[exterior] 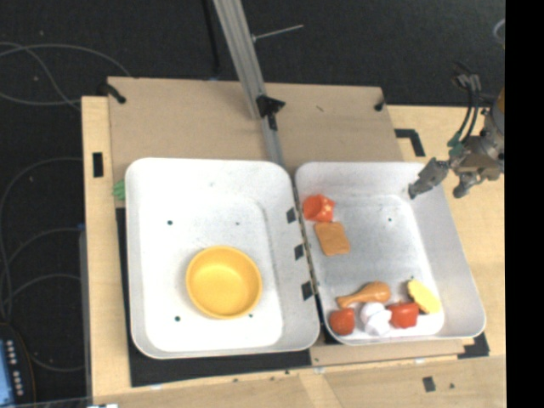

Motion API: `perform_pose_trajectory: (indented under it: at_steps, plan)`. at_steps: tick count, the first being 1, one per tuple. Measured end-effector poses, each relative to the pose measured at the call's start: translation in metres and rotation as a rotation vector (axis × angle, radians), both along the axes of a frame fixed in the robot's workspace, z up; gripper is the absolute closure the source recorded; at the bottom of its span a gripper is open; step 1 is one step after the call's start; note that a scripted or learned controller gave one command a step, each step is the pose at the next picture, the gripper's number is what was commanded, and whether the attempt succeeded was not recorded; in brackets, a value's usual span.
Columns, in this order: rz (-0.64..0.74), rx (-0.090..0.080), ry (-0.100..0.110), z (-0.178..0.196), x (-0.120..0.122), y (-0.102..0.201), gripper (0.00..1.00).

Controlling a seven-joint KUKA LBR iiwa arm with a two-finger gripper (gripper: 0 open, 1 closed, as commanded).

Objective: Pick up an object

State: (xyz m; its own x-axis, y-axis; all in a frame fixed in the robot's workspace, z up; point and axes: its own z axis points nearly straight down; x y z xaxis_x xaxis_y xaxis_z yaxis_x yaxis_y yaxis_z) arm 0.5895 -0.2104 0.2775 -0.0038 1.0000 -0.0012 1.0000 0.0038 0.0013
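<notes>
My gripper [444,182] hangs over the upper right rim of the right bin [442,236], open, with nothing between its two spread fingers. In that bin a red piece [317,207] and a tan slab [332,240] lie near the left wall. Along the front edge lie a brown drumstick [365,295], a yellow piece [423,296], a red block [405,314], a white lump [374,320] and a red round piece [342,320]. All of these sit well below and left of the gripper.
The left bin [170,194] holds a yellow bowl [223,280] near its front. A grey metal post [242,49] slants down to the gap between the bins at the back. Cables [467,126] hang by the wrist at the right.
</notes>
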Motion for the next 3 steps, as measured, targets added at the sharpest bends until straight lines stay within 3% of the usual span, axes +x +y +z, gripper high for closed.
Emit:
perform_pose_trajectory:
  at_steps: [1,2,3]
  plan:
    - [0.0,-0.001,0.0,0.0,0.0,0.0,0.0]
    - [0.0,-0.001,0.005,-0.049,0.009,-0.001,0.0]
    - [-0.005,-0.001,0.006,-0.106,0.002,-0.009,0.0]
